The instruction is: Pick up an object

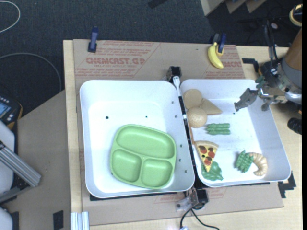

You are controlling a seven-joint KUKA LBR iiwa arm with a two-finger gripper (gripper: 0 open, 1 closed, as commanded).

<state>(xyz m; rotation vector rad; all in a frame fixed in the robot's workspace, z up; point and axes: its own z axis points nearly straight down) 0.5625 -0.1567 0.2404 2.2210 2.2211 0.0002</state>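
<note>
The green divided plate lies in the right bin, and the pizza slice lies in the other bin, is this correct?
Not quite. The camera view shows the green divided plate in the left bin; the pizza slice lies in the other, the right bin.

We find the frame evenly and brightly lit from overhead. The white bins (96, 128) at centre verge on overexposure, with mild glare on the green tray (142, 155). Shadows are soft and short. Focus is slightly soft overall; the dark floor (57, 13) at top loses detail.
</note>
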